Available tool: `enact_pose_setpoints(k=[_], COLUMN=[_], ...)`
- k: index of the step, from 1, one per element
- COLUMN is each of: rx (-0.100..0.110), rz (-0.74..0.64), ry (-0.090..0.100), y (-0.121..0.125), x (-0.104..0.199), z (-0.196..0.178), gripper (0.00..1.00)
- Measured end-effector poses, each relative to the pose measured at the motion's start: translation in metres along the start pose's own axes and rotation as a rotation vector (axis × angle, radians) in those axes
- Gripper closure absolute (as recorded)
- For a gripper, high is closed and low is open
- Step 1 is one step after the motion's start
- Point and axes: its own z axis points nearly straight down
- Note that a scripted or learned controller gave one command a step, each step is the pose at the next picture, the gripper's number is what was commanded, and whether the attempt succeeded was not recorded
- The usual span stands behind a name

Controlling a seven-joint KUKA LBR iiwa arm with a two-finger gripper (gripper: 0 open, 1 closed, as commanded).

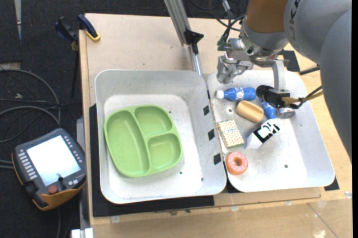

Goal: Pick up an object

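Observation:
My gripper hangs over the rear left corner of the right bin, just behind the white cap of a blue bottle that lies on its side. Nothing shows between the gripper and the bottle. A tan bun-shaped object lies right in front of the bottle. Nearer the front are a small patterned box, a black-and-white object and a pink donut.
The left bin holds a green divided plate. A slanted metal pole comes down to the bins' shared rear edge. A teach pendant sits off the bench at the left.

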Motion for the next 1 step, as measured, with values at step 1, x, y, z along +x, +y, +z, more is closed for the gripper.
enact_pose_setpoints(k=[1], rx=[-0.005], rz=[-0.001], ry=[0.000], y=[0.0080], x=[0.0506], z=[-0.0076], gripper=[1.00])
